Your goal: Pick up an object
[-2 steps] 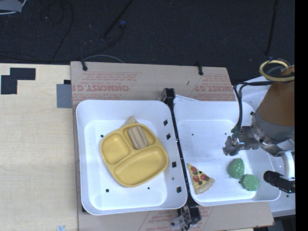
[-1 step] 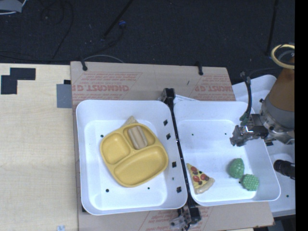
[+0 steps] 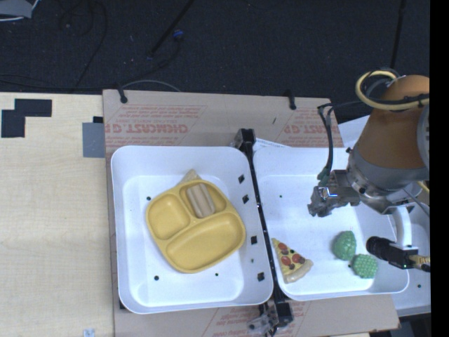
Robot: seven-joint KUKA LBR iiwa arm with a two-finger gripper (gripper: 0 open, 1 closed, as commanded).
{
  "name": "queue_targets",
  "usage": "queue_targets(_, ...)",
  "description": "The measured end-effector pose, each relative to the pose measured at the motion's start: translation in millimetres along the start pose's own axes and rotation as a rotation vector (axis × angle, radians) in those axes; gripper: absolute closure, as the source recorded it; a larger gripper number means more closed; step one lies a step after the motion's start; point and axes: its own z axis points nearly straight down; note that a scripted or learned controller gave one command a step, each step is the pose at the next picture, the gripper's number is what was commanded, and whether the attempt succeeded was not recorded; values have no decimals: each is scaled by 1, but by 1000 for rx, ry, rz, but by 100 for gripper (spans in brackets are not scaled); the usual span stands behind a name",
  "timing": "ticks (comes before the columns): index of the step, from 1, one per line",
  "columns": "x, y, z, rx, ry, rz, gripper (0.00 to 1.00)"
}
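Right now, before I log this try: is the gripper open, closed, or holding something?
Gripper: above the right bin; open or closed cannot be told, and nothing is seen held.

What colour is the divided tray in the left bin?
Yellow; the tray shows best in the camera view.

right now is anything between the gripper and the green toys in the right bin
Nothing visible. The gripper hangs over bare white bin floor, and the two green toys lie just beyond it toward the near right corner.
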Motion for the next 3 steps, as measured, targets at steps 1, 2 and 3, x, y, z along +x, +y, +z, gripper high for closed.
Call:
queue_targets(1, 54, -2, -6, -1, -1, 0, 100)
queue_targets(2, 109, -3, -8, 0, -2, 1, 100)
queue_targets(3, 153, 0, -6, 0, -2, 2, 100)
